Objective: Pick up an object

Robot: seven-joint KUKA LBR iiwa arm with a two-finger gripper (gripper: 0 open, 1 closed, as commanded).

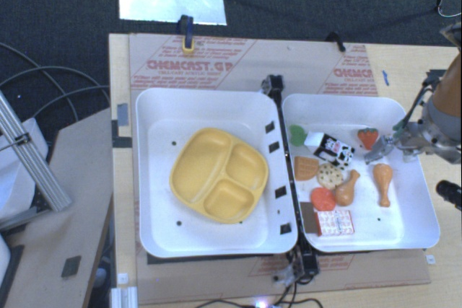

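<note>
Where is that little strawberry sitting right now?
The strawberry lies in the right-hand bin, near its far edge, just right of the black-and-white carton and above the drumstick. The gripper is close beside it on the right.

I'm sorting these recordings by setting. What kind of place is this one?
Probably a robotics lab's grasping test bench, not a kitchen: two white bins on a cardboard-covered bench, toy food such as a drumstick, and a yellow divided tray, with cables on dark carpet.
</note>
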